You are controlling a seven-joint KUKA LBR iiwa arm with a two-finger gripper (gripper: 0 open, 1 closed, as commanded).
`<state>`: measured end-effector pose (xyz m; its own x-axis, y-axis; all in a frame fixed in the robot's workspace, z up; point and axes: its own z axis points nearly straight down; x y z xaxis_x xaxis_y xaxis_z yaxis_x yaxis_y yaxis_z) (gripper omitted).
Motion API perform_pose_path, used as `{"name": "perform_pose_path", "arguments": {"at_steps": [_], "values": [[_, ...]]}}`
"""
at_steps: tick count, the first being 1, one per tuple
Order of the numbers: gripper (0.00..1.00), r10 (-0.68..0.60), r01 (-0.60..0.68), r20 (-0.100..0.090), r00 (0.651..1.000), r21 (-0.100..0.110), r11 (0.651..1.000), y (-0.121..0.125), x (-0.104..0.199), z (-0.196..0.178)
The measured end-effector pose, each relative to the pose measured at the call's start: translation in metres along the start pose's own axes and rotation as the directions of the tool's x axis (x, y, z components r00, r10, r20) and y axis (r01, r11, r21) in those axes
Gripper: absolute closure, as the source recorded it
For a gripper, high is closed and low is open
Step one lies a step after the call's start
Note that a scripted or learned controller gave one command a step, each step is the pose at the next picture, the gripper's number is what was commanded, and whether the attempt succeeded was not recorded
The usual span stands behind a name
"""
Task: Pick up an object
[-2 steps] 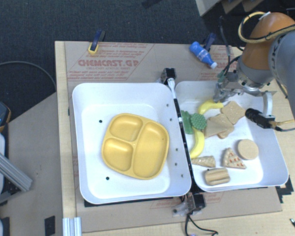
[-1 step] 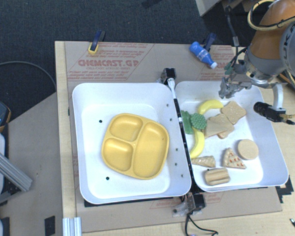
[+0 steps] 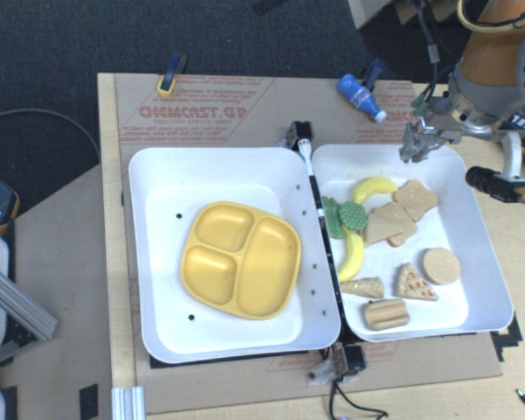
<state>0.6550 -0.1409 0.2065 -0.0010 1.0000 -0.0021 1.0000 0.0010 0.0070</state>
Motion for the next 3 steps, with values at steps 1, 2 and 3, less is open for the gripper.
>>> {"name": "perform_pose_path", "arguments": {"at_steps": [1, 2, 3], "values": [[1.0, 0.0, 0.0, 0.0, 1.0, 0.001, 1.0, 0.001, 0.0, -0.02], [1.0, -0.003, 0.003, -0.004, 1.0, 0.009, 1.0, -0.027, 0.048, -0.029], [1.0, -0.004, 0.004, -0.005, 1.0, 0.011, 1.0, -0.046, 0.097, -0.016]]}}
